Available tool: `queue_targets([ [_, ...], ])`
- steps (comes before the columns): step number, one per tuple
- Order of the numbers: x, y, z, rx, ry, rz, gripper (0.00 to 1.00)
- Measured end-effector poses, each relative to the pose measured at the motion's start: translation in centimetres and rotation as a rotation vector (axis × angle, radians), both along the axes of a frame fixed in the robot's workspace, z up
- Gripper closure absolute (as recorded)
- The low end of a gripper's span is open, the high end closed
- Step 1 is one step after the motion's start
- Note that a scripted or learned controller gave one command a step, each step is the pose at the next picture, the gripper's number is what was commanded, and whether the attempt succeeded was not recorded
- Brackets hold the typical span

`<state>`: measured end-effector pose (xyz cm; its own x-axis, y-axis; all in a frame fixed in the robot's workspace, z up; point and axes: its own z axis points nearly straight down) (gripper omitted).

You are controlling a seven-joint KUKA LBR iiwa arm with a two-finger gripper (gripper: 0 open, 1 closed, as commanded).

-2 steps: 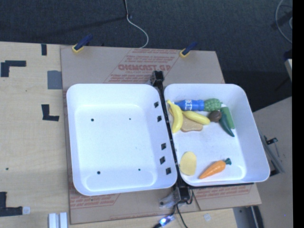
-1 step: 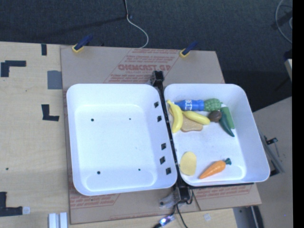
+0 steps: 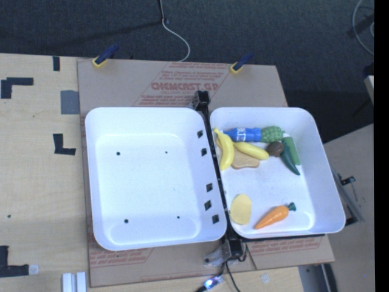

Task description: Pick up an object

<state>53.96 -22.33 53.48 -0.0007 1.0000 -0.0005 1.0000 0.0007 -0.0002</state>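
Note:
The right bin [image 3: 316, 181] holds several toy foods. A yellow banana [image 3: 225, 151] lies along its left wall. Beside it are a blue bottle [image 3: 244, 134], a second yellow banana [image 3: 251, 150], a tan flat piece [image 3: 245, 161], a green bumpy vegetable [image 3: 272, 132], a small brown item [image 3: 275, 148] and a dark green pepper [image 3: 291, 155]. Nearer the front lie a pale yellow oval piece [image 3: 240, 208] and an orange carrot [image 3: 273, 216].
The left bin [image 3: 146, 230] stands next to the right one, joined by black clips [image 3: 209, 187] along the shared wall. Both rest on a cardboard sheet [image 3: 182, 84] on the wooden bench. Yellow-blue clamps [image 3: 105, 55] hold the sheet's far edge.

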Motion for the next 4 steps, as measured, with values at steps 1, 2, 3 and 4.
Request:
queue_targets([
  [1,-0.39,-0.01,-0.01,0.000,0.000,0.000,1.00],
  [2,-0.48,-0.02,-0.01,0.000,0.000,0.000,1.00],
  [3,-1.07,0.00,-0.01,0.000,0.001,0.000,1.00],
  [4,-1.34,-0.01,-0.01,0.000,0.000,0.000,1.00],
])
